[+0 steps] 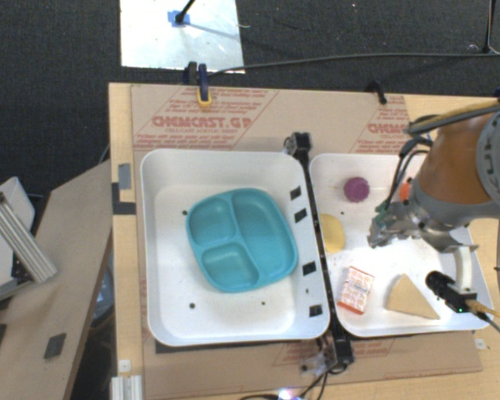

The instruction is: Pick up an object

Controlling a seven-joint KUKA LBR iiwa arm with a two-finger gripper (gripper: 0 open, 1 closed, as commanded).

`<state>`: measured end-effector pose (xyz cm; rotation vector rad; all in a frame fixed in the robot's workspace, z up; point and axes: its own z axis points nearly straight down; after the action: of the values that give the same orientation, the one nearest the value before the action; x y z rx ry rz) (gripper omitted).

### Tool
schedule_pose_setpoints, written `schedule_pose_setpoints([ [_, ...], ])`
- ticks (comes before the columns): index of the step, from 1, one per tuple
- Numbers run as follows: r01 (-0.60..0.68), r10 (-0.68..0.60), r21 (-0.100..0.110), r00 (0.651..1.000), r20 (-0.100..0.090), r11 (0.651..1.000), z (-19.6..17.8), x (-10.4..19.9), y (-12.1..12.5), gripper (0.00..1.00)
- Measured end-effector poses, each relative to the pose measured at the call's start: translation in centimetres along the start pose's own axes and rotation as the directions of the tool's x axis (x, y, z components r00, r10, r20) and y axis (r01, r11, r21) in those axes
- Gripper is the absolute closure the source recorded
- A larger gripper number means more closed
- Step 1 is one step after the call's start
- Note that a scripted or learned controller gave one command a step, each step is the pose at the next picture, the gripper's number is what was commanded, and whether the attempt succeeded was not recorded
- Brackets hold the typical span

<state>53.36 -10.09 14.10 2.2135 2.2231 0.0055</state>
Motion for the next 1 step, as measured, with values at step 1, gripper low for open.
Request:
schedule_pose_setpoints([
  [1,0.000,0.000,-0.002,1.000,0.000,1.000,-6.05,0.27,-0.48,1.00],
])
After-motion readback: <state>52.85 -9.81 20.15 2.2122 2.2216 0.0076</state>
